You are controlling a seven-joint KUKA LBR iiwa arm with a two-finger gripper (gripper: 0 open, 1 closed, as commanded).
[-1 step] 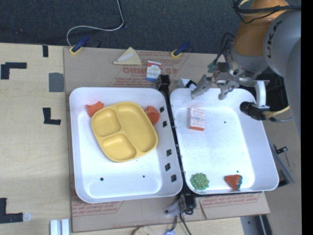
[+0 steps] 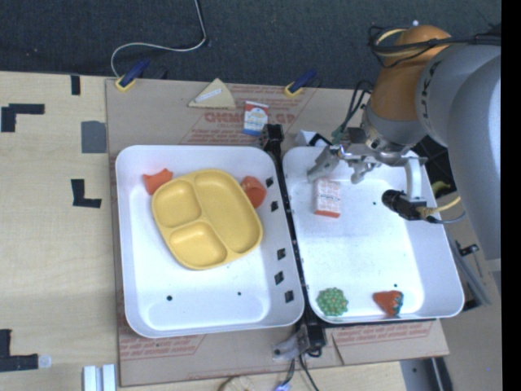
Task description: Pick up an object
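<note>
Early stage, by the look of things: nothing lifted yet. Gripper poised low over the far end of the right bin, fingers spread apart, nothing between them. Nearest candidate a small white-and-red carton, lying flat on the bin floor just below the fingertips, apparently untouched. Further off in the same bin, near the front edge: a green bumpy ball-like toy and a red strawberry-like toy, well apart from the gripper. In the left bin: a yellow divided tray, tilted diagonally, with an orange piece at its upper left corner and a red-orange piece touching its right edge. Still to do, judging from this: descend onto the carton, close around it, raise it clear. Likely snag: the carton lying flat, offering little to pinch.
</note>
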